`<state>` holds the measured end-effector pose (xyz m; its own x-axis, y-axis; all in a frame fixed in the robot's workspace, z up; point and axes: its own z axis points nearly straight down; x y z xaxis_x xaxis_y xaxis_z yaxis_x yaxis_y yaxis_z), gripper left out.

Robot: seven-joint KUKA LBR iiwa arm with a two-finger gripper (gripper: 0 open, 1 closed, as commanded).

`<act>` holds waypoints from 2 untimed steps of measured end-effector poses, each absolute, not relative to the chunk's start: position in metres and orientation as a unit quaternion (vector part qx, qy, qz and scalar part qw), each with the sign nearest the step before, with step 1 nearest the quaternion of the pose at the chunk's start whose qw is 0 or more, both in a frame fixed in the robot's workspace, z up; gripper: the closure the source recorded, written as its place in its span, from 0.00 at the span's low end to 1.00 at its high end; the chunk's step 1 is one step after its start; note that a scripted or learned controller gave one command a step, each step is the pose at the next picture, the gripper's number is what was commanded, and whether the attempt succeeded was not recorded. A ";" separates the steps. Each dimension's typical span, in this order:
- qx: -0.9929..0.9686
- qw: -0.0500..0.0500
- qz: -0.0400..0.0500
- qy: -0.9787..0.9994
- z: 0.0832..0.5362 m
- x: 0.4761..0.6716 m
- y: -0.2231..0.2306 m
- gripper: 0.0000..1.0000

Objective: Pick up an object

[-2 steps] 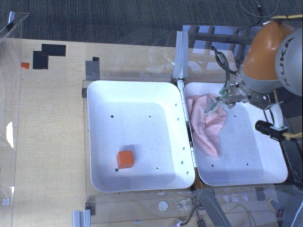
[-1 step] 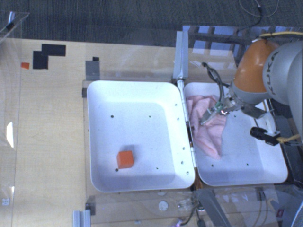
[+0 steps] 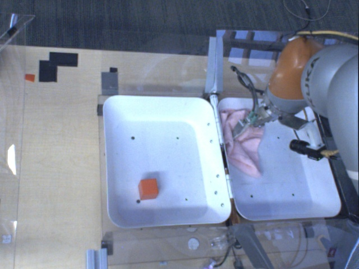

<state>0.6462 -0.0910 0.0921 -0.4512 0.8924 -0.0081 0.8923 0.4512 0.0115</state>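
- A pink cloth lies crumpled at the left side of the right bin, against its wall.
- The gripper sits on the cloth's upper part; whether its fingers pinch it, I cannot tell.
- An orange block rests in the left bin.

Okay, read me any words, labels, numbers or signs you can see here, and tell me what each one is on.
No readable text.
Bench: black blocks and a small orange mark, shapes only, no letters.
Orange cube, pink cloth, both bins: nothing printed that can be seen.
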 end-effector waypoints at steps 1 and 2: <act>0.518 0.009 0.004 0.855 0.093 0.633 -0.090 0.00; 0.518 0.009 0.004 0.855 0.093 0.633 -0.090 0.00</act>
<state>0.6328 -0.0901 0.0927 -0.4632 0.8862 -0.0109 0.8861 0.4633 0.0154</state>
